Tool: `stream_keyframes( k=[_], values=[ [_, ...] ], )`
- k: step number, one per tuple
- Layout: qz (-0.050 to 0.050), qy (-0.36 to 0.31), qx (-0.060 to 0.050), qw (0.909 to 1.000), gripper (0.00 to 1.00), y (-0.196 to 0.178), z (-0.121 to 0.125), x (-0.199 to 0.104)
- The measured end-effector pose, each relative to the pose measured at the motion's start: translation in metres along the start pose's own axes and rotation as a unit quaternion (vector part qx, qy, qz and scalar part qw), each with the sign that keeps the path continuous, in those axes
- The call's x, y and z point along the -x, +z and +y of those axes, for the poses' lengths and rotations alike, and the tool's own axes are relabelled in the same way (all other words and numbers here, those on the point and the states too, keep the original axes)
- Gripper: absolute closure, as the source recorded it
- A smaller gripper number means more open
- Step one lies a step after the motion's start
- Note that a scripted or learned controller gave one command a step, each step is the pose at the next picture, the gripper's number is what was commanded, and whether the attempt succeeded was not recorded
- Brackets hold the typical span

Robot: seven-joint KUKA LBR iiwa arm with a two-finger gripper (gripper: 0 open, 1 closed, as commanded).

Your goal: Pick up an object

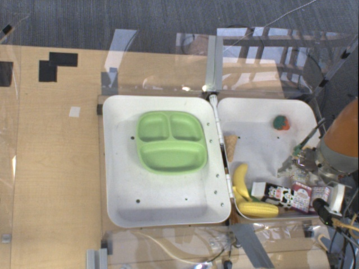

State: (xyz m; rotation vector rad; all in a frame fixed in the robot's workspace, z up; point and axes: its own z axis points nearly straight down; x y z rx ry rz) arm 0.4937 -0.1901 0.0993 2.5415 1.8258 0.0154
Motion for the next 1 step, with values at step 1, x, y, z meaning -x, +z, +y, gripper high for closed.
stream_keyframes(
  k=[1],
  values=[
    [-0.002, 0.0, 0.004, 1.0, 1.0, -0.0119, 0.0023, 0.0015]
  ],
)
